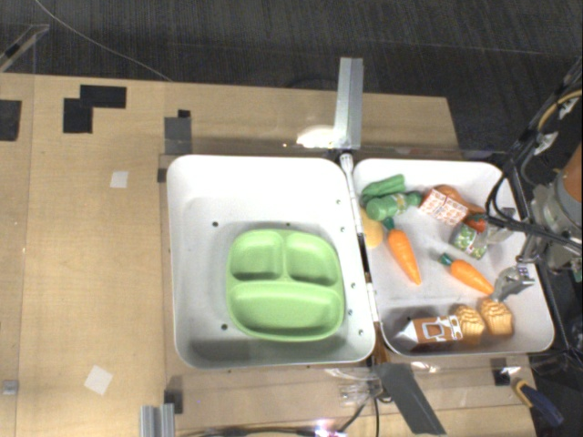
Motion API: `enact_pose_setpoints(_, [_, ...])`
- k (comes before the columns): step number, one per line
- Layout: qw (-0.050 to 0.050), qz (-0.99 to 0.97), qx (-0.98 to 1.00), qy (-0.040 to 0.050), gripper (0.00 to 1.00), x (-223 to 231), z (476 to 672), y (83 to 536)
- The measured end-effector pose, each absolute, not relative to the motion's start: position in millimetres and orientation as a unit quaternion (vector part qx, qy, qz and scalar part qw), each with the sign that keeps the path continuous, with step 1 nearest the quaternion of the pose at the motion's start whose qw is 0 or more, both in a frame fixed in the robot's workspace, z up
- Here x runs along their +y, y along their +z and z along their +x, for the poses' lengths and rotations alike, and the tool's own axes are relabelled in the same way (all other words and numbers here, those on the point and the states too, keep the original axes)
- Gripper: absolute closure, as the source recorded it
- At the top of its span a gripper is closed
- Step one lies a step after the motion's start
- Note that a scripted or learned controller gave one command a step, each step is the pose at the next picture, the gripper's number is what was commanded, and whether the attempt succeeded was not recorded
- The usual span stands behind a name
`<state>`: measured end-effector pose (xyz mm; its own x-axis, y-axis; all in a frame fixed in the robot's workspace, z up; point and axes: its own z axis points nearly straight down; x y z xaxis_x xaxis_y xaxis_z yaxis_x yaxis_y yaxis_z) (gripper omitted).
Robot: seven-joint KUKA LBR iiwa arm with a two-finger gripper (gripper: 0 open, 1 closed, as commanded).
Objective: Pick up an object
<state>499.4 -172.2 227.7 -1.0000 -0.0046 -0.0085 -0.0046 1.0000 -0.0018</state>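
Gripper (512, 283) low at the right bin's (537, 335) 3 o'clock edge; metal fingers slightly parted, nothing between them. Just beside, at 9 o'clock: tapered orange carrot (468, 274), glossy plastic. Second carrot (404, 254) near centre. Left bin (191, 198) holds a smooth green three-compartment plate (285, 283).

**Partly hidden arm and hard-to-read items in the right bin**

The robot arm (560, 185) is cut off by the right edge, so most of its body is out of sight. The gripper (512, 283) is small and dark; its finger position cannot be judged. A small box (444, 206) and a brown packet (434, 330) carry print too small to read.
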Motion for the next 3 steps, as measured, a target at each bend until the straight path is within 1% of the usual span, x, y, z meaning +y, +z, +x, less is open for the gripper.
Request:
enact_pose_setpoints(1, [0.005,0.012,1.0,-0.0009,0.0,-168.8,515.2,95.9])
enact_pose_setpoints(2, [0.009,0.008,1.0,-0.0014,1.0,-166.8,518.3,107.7])
enact_pose_setpoints(3, [0.007,0.29,0.957,-0.0001,1.0,-205.7,566.1,248.7])
